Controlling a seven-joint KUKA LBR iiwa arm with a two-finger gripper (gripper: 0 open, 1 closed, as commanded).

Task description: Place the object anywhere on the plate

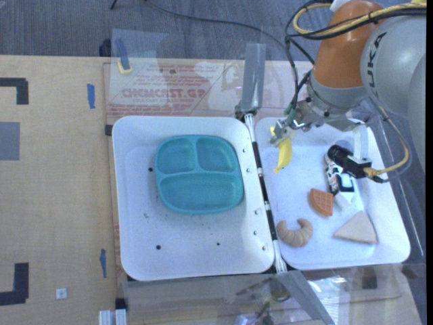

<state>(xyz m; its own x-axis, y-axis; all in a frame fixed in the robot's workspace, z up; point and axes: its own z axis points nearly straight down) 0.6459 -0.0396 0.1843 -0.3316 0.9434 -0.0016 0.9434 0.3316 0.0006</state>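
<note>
My fingers pinch the top end of the small yellow plastic banana, which hangs from them above the near-left corner of the right white bin, just beside the divider. The teal three-compartment plastic plate lies well apart to the left, in the other bin. I judge the grasp done; the carry across and the release remain.
</note>
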